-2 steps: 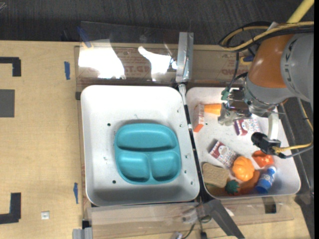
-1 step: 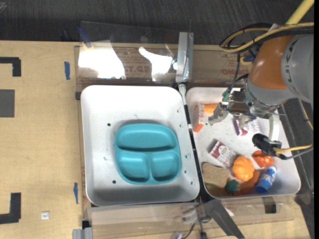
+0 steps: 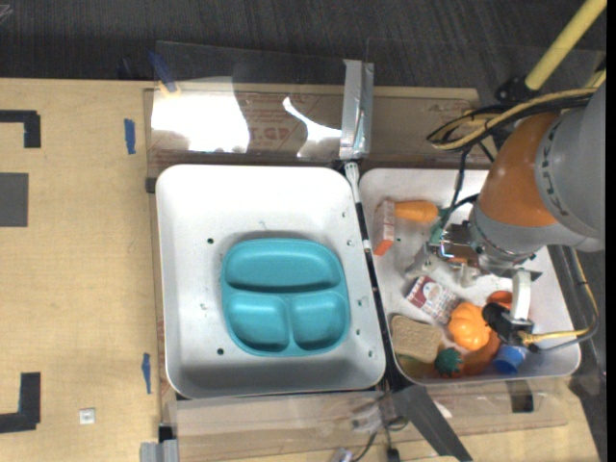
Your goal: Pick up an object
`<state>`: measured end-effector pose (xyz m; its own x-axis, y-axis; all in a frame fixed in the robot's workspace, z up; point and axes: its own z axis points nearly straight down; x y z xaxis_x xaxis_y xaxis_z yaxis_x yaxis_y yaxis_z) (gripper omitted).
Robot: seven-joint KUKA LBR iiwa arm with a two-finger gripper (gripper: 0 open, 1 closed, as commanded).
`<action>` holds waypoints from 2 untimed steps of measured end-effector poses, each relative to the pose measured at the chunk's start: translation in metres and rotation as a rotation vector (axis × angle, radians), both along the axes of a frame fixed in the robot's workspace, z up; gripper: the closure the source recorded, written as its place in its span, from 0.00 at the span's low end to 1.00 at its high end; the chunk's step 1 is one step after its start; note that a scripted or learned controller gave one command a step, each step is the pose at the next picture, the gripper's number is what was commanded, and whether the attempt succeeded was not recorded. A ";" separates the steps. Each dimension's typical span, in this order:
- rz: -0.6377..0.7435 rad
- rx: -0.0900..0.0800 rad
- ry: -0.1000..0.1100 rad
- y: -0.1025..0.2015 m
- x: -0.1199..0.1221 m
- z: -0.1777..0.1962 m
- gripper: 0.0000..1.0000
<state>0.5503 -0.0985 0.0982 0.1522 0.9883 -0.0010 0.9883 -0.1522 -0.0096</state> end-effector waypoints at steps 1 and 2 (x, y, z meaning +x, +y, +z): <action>-0.026 0.000 0.021 -0.003 0.110 -0.013 0.00; -0.277 0.000 -0.012 0.001 0.000 -0.011 0.00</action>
<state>0.5500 -0.0976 0.0874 0.4168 0.9090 0.0019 0.9090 -0.4168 0.0016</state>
